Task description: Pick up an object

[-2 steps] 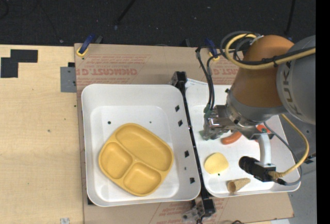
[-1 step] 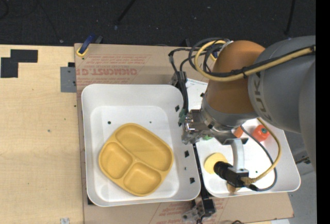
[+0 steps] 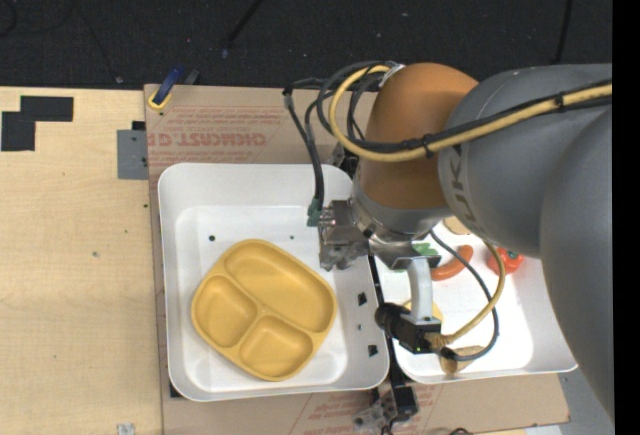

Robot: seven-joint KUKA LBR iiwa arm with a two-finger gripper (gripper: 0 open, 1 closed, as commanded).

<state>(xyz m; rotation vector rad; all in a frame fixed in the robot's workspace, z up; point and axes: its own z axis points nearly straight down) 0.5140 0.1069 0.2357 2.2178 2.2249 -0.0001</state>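
Camera view shows a yellow plate (image 3: 263,307) with three sections lying in the left bin (image 3: 185,223), near that bin's front edge. Bare white floor lies open along the bin's back and left walls. The claw (image 3: 338,245) hangs over the wall between the two bins, just beside the plate's right rim. I cannot tell how the claw is set.

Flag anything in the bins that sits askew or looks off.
The yellow divided plate in the left bin lies flat but turned at a slant to the bin's walls. It looks whole, with no spill around it. Nothing else stands out; the arm covers much of the right bin.
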